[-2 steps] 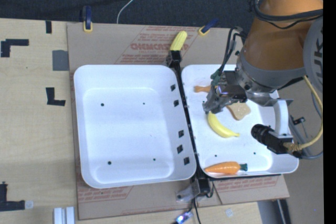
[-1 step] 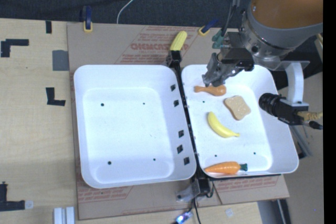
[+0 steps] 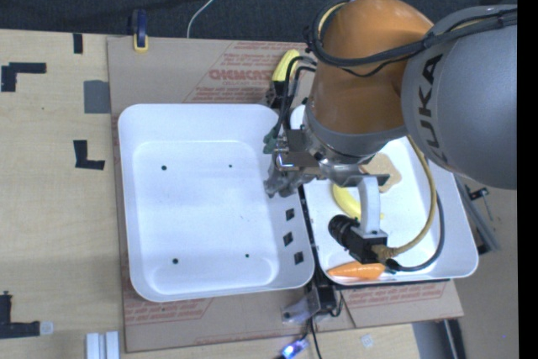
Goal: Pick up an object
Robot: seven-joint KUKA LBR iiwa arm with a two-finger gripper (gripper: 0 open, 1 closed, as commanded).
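The gripper (image 3: 321, 171) is hanging low over the inner side of the right bin (image 3: 458, 265), close to the wall it shares with the left bin (image 3: 202, 206). It is sitting so far under the wrist that its state cannot be told: the orange band (image 3: 370, 55) and the grey arm (image 3: 471, 97) are covering it from above, so nothing is showing as held. Just beside it, toward the near edge, a yellow object (image 3: 345, 199) is lying on the bin floor and is partly tucked under the wrist assembly. It is probably the target, since the tool is standing almost directly over it. A tan object (image 3: 389, 169) is peeking out from under the arm on the far side. An orange object (image 3: 355, 271) is resting against the bin's near wall, well clear of the tool. A black fitting (image 3: 349, 235) with a yellow hose (image 3: 424, 223) looping out of it is hanging between the yellow and orange objects. The loop is likely giving the wrist slack to turn. Both bins are sitting on a cardboard sheet (image 3: 218, 76), which in turn is lying on the wooden bench (image 3: 50, 206). Judging from the pose, the pick is at the descent or grasp stage. Nothing is lifted yet, and the closeness of the shared wall is leaving little room on that side.
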